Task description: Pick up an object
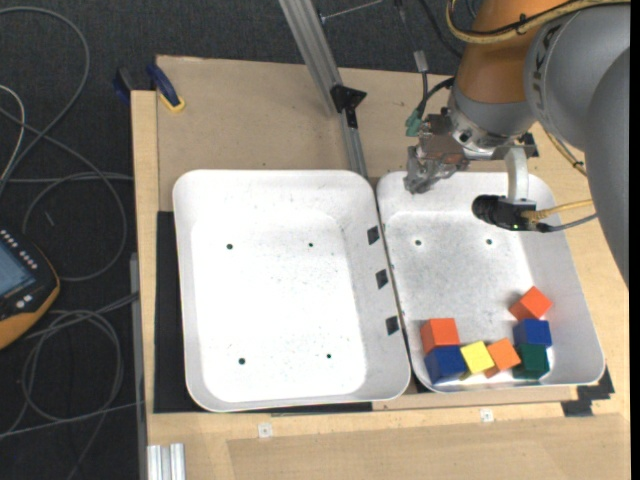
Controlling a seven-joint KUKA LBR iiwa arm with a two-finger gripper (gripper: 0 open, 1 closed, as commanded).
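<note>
Nearest to the camera, a group of small blocks is seen at the front of the right bin (560, 268), approx. against its front wall. From left to right: an orange block (438, 332) with a blue block (446, 364) just in front of it, then a yellow block (477, 357), then a smaller orange block (503, 354), all close together and touching or nearly touching. At the right end a blue block (534, 333) sits above a green block (532, 361); whether it is stacked on the green one or only behind it cannot be told. One more orange block (533, 303) is placed a bit further back, tilted, beside the right wall.

The left bin (270, 288) is seen next to the right one, w/ three small black clips (381, 279) along the shared edge.

The gripper (425, 176) is located at the far left corner of the right bin, over its back rim, well apart from the blocks. No block is seen between its fingers; if the fingers are open or closed cannot be told, as they are too small and dark. The grey arm (580, 58) w/ its orange band (510, 38) is reaching in from the right. A black part w/ a green light (500, 211) hangs beside the wrist, over the bin.

A metal bar (320, 58) crosses the bench (250, 118) at the back, and cables (60, 168) are lying on the dark floor at left.
</note>
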